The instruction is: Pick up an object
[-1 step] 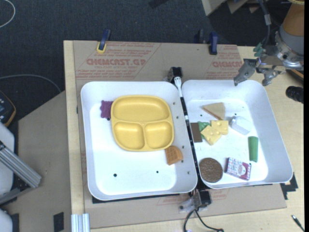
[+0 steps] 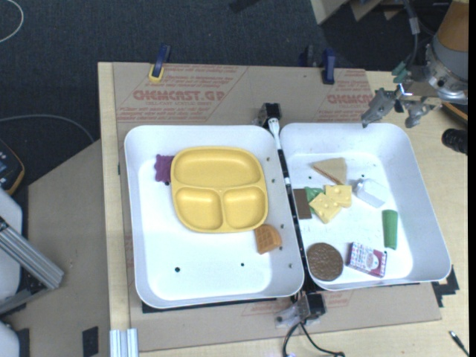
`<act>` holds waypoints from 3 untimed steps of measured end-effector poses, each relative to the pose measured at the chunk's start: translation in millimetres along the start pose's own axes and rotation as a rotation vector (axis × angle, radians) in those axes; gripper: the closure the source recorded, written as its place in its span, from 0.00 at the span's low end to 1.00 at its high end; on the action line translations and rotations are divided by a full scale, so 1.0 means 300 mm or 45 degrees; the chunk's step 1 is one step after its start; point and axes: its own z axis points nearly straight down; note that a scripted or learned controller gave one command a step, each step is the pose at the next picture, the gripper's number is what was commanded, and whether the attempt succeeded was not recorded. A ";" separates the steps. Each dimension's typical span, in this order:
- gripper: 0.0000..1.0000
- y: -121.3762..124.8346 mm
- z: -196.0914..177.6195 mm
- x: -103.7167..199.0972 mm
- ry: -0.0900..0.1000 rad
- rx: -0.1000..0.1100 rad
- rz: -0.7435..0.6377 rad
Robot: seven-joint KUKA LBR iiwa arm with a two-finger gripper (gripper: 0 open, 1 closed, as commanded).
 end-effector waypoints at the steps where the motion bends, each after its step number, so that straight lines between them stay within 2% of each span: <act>1: 0.00 0.002 0.163 0.032 0.001 0.006 -0.002; 3: 0.00 0.047 0.492 0.005 0.000 0.004 0.000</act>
